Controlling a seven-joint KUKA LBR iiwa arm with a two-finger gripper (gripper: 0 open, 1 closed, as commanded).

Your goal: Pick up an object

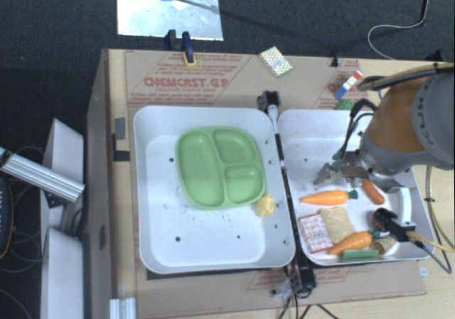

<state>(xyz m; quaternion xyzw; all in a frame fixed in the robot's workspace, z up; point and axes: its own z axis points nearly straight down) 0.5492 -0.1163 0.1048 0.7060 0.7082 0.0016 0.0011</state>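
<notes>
One carrot (325, 198) just below hand (333, 172).

- Setting: a robotics laboratory test bench, seen from above.
- Bench top (213, 83): protective brown sheeting printed with a maker's name, on dark carpet.
- Two white bins (213, 253) side by side, clamped at their seam.
- Contents: toy food, e.g. a plastic carrot (324, 198), and a green divided plate (219, 167).
- Loose cables (409, 23) and aluminium framing (43, 174) at the edges.
</notes>
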